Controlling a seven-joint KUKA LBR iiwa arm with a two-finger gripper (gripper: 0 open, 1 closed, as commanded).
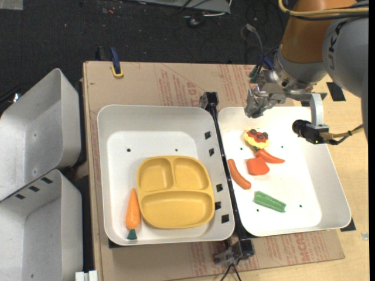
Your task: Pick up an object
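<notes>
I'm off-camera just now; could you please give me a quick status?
Gripper above right bin's far edge, holding nothing visible. Pizza slice just below it. Nothing in between.

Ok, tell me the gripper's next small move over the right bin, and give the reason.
Probably lower straight down a little: the grey two-finger gripper hangs just above the small yellow toy topped with red and dark bits in the right white bin, with nothing between its fingers.

One fixed camera looks down at a slant from above on two shallow white plastic bins (111, 157), side by side.
</notes>
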